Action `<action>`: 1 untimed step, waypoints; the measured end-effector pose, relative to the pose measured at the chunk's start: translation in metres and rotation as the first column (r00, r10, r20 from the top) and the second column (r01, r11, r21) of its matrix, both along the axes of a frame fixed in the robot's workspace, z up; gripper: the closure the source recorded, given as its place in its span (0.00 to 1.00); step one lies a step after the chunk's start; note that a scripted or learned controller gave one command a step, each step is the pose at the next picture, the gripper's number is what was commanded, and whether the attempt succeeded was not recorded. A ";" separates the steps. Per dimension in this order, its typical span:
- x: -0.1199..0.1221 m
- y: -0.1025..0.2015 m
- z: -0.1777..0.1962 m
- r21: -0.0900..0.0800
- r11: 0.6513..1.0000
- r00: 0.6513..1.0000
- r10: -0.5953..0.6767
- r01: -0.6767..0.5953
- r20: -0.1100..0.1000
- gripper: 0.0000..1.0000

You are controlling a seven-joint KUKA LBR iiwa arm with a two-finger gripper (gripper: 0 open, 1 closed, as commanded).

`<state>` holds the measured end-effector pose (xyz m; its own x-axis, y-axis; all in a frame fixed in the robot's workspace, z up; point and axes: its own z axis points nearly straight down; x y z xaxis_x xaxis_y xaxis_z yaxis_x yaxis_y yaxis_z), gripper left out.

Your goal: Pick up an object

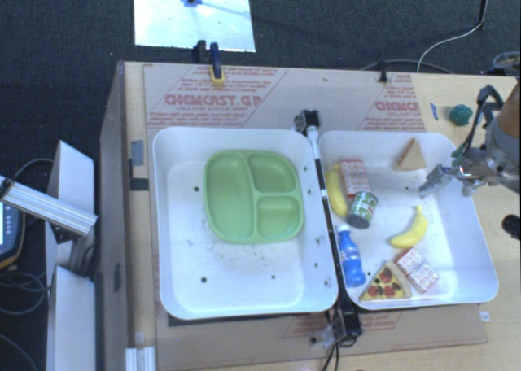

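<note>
The right bin (480, 268) holds several items. A yellow banana (334, 191) lies along its left wall, beside a red and white carton (354, 175) and a green-labelled can (362, 209). A second banana (410, 229) lies mid-bin. Near the front are a blue bottle (351, 258), a pizza slice (386, 283) and a red checkered box (418, 270). A tan wedge (411, 155) sits at the back. My gripper (438, 180) hangs over the bin's right side, above and right of the second banana, with nothing visibly in it.
The left bin (183, 280) holds a green divided plate (252, 196). A black divider (324, 207) runs between the bins. A teal object (461, 114) rests on the bench behind the right bin. A clamp (215, 61) sits at the bench's back edge.
</note>
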<state>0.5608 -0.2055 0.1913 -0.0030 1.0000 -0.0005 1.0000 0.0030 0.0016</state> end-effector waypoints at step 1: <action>-0.028 0.010 -0.107 0.000 1.000 1.000 -0.001 0.001 0.000 0.00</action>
